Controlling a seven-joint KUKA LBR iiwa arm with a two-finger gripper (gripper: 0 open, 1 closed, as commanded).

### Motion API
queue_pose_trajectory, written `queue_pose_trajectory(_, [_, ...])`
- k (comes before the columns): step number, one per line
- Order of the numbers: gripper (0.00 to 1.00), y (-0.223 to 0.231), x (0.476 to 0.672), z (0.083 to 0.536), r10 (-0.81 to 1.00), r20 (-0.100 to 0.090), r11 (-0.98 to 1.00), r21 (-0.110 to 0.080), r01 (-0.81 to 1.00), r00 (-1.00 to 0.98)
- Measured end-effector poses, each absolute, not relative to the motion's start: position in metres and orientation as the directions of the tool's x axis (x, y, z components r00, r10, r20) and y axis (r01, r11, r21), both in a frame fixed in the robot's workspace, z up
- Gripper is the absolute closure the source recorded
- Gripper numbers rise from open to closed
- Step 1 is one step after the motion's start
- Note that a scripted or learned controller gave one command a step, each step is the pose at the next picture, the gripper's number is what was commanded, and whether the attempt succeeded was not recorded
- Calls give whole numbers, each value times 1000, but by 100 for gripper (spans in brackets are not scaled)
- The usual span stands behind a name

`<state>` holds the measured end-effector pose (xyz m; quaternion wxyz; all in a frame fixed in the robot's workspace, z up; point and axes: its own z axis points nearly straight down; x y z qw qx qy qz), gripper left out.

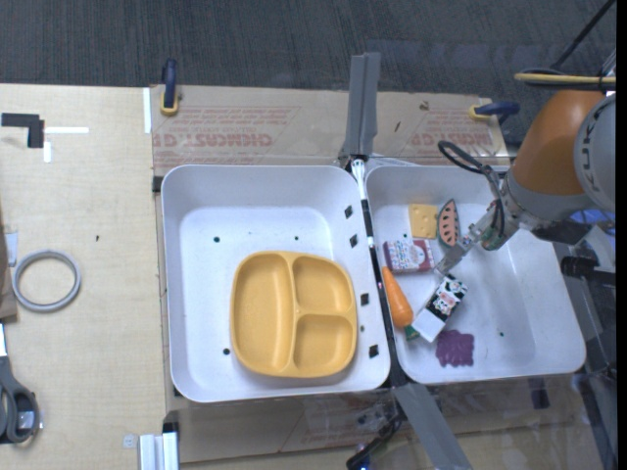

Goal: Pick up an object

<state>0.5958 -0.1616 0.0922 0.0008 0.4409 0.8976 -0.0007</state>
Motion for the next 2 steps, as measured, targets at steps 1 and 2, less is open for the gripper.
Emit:
queue_pose_trajectory(1, [0,-159,641,116,910,-3,414,1,910,-414])
queue_pose_trajectory(2, [0,-159,641,116,910,-3,414,1,910,-414])
